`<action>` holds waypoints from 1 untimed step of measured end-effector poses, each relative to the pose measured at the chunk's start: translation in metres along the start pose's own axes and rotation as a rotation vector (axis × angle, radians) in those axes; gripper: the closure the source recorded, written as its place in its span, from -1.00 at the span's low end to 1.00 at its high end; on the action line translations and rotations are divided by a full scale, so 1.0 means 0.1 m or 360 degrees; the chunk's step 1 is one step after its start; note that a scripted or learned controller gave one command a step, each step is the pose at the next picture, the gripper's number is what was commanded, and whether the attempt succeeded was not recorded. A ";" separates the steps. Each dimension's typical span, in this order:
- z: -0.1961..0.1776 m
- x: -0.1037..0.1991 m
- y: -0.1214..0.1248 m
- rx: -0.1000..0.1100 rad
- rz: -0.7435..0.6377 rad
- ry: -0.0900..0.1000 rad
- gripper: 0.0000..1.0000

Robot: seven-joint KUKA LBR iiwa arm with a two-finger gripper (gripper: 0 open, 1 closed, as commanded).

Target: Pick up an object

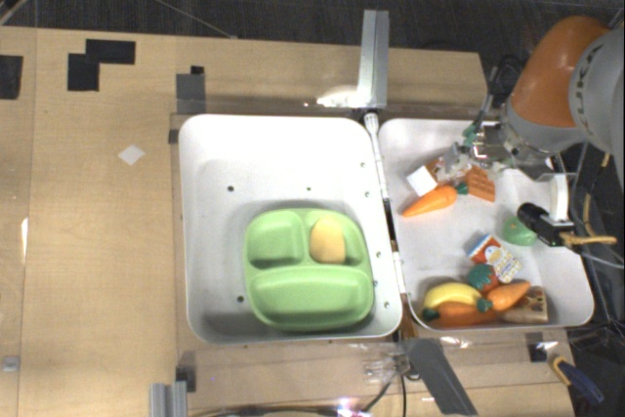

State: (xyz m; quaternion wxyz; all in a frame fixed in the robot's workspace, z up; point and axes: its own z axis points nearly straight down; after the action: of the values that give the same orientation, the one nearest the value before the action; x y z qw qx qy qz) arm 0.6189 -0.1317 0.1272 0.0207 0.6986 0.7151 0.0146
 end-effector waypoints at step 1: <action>0.00 0.01 0.01 -0.0006 -0.0025 -0.0002 -1.00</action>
State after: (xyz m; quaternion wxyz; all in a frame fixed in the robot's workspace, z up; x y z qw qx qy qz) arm 0.6196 -0.1310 0.1270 0.0226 0.6930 0.7204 0.0155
